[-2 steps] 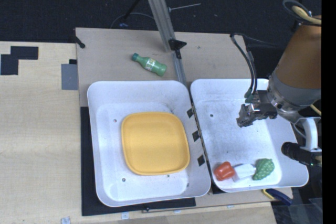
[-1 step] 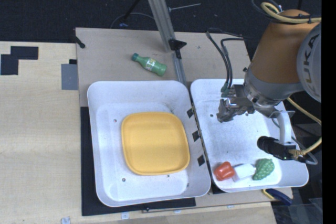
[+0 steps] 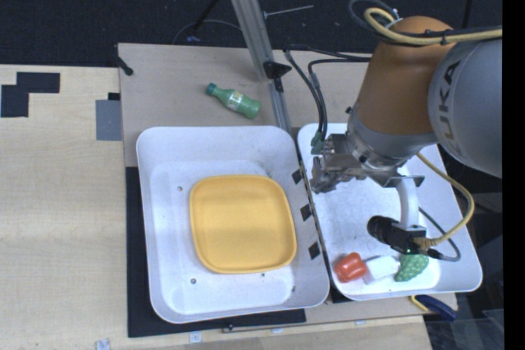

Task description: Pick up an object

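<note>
Red object (image 3: pixel 350 265) below gripper (image 3: pixel 324 172)

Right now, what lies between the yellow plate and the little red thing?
In the camera view, the adjoining bin walls with black clips separate the yellow plate from the red object.

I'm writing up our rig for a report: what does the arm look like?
The arm is bulky and rounded, grey with a broad orange band above the wrist and part of dark "KUKA" lettering on the grey shell. Yellow and black cables loop over its top. The gripper is dark metal.
</note>
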Controlling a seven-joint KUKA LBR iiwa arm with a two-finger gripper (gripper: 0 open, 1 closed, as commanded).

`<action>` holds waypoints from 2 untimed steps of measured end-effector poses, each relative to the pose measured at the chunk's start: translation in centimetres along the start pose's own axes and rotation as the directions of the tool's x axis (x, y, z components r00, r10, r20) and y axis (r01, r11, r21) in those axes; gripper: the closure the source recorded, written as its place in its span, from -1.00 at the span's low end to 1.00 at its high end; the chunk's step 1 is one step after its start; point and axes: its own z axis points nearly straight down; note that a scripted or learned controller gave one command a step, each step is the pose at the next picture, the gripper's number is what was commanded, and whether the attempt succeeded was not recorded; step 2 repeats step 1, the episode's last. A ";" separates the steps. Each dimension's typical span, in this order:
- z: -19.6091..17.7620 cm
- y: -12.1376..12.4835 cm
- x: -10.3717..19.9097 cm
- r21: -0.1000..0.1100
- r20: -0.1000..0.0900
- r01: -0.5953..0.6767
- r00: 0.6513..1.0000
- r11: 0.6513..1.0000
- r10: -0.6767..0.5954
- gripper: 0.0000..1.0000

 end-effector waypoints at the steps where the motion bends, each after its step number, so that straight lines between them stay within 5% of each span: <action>1: 0.5 0.7 5.7 0.000 0.000 0.001 1.000 1.000 -0.001 1.00; 2: 0.5 0.7 5.7 0.000 0.000 0.001 1.000 1.000 -0.001 1.00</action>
